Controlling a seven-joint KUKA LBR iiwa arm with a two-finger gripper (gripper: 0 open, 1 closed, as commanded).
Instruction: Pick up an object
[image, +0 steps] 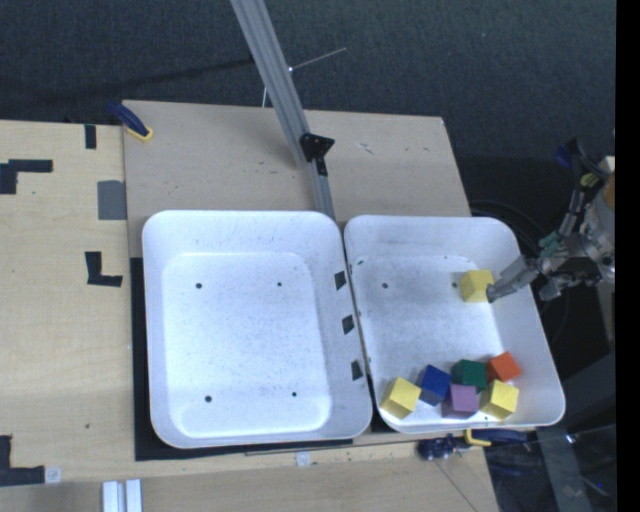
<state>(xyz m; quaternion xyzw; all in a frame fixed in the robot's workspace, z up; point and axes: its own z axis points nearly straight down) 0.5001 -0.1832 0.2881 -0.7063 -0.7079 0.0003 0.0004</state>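
You have the plywood worktop (250, 140) carrying two shallow white plastic bins; the left bin (160, 330) holds no blocks. In the right bin (420, 235), five small foam cubes cluster at five o'clock: yellow (401, 397), blue (434, 383), purple (463, 399), green (468, 374) and orange (505, 366), with another yellow (503, 399) beside them. A lone yellow cube (476, 286) sits at three o'clock, touching or just beside the pincer (515, 275), whose state you cannot tell from here. Nothing looks lifted yet, so the pick remains undone
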